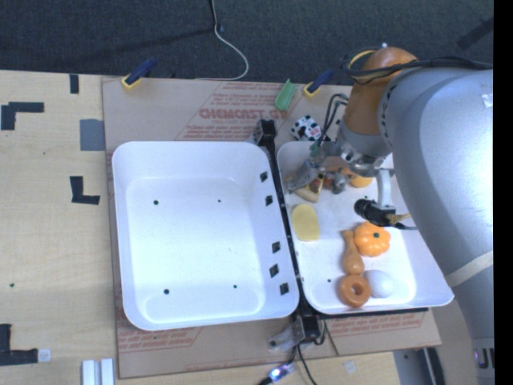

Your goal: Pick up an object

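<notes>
The arm is reaching down into the far end of the right bin [425, 295], its gripper [327, 175] hovering low over a small brownish piece [307, 188], so I'd say it's going in for the grab; whether the gripper is spread or pinched I cannot tell. Next, it needs to close squarely and lift clear of the yellow block [305, 222] just beside.

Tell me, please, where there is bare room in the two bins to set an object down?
The left bin offers bare floor from wall to wall. The right bin is crowded: the gripper works at its far end, with the yellow piece, pumpkin and doughnut nearer.
</notes>
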Tool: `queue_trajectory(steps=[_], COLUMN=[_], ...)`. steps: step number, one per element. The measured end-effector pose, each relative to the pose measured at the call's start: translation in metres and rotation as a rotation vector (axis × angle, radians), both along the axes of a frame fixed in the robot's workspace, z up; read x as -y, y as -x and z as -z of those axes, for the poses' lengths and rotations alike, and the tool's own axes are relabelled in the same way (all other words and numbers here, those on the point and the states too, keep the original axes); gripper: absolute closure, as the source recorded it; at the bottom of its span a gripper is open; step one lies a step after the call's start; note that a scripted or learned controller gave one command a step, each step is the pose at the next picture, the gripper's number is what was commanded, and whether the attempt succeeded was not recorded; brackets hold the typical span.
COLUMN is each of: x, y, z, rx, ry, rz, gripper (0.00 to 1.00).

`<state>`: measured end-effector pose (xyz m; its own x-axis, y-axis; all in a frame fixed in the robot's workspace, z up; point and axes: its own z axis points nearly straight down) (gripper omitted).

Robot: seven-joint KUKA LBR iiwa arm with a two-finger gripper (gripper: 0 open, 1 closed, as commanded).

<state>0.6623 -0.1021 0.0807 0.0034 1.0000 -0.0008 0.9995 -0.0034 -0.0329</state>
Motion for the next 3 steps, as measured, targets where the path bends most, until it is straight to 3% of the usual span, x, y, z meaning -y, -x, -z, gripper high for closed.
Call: queue_trajectory(steps=[1, 3], x=[-0.0067, -0.0069], y=[0.0170, 0.0160], z=[-0.0032, -0.0033], rx=[0.030, 0.031], ry=[0.000, 0.001], rz=[-0.003, -0.005], gripper=[0.00, 0.00])
